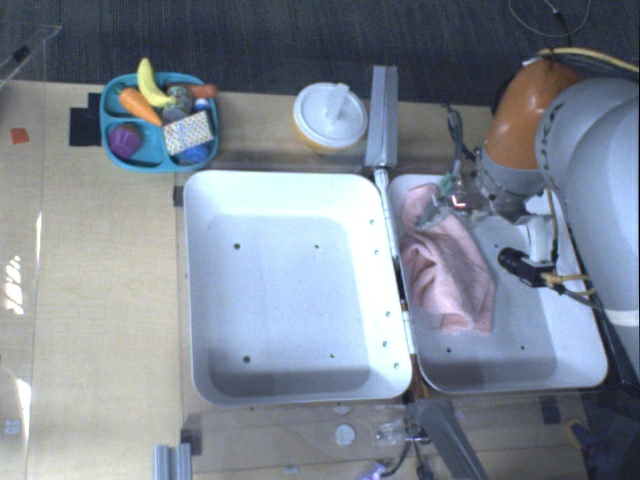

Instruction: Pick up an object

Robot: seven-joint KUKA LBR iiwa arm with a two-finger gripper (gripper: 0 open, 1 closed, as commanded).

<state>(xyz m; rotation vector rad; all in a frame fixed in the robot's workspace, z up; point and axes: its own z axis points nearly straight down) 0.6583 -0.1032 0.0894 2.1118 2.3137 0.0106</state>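
A crumpled pink cloth (448,268) lies in the right bin (540,363), along its left side. My gripper (448,196) is low over the cloth's upper end, near the bin's far wall. The grey arm with its orange band (525,118) comes down from the right above it. The cloth's top edge meets the gripper, and I cannot tell whether it is held.
The left bin (290,288) sits beside the right one, with a metal divider post (380,118) behind their seam. A white lidded cup (330,115) stands behind the left bin. A blue tray (130,158) of toy food sits at the far left. A black cable (525,266) hangs over the right bin.
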